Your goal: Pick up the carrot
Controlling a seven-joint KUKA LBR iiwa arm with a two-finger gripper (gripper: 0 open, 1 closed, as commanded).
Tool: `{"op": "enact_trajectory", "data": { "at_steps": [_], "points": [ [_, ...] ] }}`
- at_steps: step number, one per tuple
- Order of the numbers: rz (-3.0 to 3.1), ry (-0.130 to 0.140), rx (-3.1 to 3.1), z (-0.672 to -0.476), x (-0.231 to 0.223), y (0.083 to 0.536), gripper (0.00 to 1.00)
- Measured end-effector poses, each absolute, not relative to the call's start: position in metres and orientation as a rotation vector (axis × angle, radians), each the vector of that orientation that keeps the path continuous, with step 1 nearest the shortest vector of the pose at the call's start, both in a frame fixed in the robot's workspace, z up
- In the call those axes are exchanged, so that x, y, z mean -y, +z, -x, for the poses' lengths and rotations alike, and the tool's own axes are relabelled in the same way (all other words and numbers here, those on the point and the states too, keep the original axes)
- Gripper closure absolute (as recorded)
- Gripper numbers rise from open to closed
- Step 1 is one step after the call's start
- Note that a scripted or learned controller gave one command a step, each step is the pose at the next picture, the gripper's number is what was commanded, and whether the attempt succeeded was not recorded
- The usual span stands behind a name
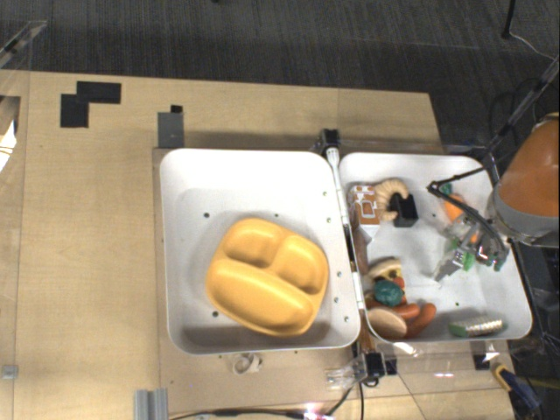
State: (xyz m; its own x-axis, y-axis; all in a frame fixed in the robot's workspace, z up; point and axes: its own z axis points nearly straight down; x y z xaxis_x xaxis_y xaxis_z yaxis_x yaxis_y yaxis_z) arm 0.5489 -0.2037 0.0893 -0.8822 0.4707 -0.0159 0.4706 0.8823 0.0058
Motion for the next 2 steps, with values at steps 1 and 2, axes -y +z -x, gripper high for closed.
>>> {"op": "enact_trajectory", "data": {
  "at_steps": [1,2],
  "points": [
    [-0.521,0.000,-3.078,-0.4941,0.2050,0.0901,0.00],
    [-0.091,-0.004,-3.121,-0.4936,0.2052,0.0900,0.00]
  ]
}}
